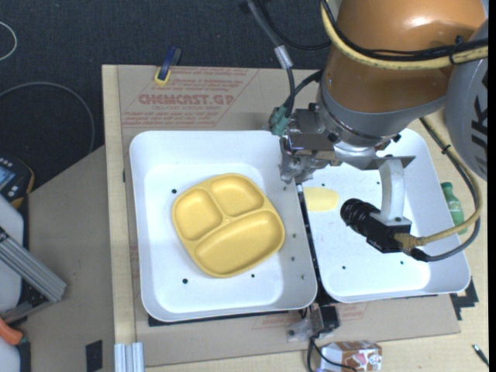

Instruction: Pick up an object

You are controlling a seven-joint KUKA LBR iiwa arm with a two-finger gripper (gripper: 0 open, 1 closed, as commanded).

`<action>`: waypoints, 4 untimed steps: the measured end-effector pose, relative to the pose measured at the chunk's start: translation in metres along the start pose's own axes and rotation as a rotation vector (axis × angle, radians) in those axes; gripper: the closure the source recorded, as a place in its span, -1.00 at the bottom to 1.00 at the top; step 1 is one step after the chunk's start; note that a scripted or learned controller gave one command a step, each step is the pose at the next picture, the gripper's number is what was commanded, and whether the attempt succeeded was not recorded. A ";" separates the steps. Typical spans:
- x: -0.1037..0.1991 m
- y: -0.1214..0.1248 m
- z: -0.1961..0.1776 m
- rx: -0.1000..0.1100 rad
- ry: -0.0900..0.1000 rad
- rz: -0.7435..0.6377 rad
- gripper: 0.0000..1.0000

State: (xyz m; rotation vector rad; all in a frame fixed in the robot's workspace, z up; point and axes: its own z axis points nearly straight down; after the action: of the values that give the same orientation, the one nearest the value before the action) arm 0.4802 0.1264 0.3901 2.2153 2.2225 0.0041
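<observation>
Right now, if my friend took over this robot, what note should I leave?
Gripper: low at the inner edge of the right bin; can't tell if it holds anything.
Yellow tray: flat in the left bin, untouched.
Small yellow piece: in the right bin, beside the gripper.
Green thing: at the right bin's far edge.
Done: nothing lifted that I can see.
Left: pick one up.
</observation>
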 end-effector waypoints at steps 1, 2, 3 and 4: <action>0.001 0.000 -0.010 -0.002 0.000 -0.001 1.00; 0.001 0.001 -0.020 -0.004 -0.001 -0.003 1.00; 0.043 0.004 -0.045 0.000 0.003 -0.002 1.00; 0.041 0.004 -0.054 0.000 0.001 0.000 1.00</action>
State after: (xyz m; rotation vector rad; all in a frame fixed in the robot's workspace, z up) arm 0.4840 0.1677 0.4443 2.2161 2.2228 0.0057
